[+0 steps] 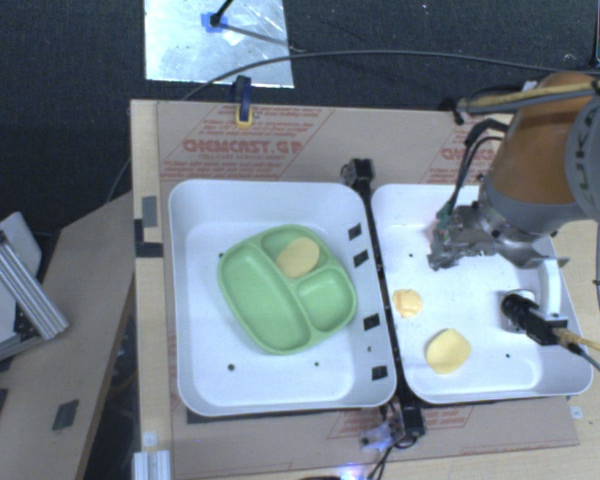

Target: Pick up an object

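Note:
In the left bin (210,368) lies a green divided plate (280,303) with a pale yellow round piece (299,257) in its upper compartment. The right bin (490,383) holds a small yellow-orange piece (407,302) near its left wall and a larger yellow round piece (447,350) toward the front. My gripper (444,250) hangs over the upper left of the right bin, above and to the right of the small yellow-orange piece. Nothing shows between its tips.
A black divider with clips (376,288) runs between the two bins. Brown cardboard (280,143) lies under them, with a blue and yellow clamp (243,99) at its far edge. A metal rail (15,273) sticks in at the left.

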You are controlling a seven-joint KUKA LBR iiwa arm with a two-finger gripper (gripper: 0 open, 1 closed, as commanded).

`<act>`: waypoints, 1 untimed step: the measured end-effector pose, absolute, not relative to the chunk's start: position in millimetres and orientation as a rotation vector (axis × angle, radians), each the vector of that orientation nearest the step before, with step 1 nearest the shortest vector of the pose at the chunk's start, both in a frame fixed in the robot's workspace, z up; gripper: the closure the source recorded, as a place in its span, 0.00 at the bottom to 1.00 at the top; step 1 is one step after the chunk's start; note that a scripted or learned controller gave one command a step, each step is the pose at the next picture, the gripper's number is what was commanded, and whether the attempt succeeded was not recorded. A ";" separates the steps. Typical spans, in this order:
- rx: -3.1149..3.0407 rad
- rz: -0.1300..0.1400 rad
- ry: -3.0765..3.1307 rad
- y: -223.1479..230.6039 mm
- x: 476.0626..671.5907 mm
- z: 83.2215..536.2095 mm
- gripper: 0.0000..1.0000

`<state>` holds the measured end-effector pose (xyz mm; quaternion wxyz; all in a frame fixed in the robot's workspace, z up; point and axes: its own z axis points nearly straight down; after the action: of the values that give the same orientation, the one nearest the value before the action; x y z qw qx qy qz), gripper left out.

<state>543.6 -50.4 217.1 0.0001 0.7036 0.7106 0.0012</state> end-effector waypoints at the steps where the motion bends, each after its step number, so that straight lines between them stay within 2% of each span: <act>1: 2.209 0.006 2.231 0.6 562.4 229.7 1.00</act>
<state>562.4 0.6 229.7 0.0009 0.7037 0.7105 0.0020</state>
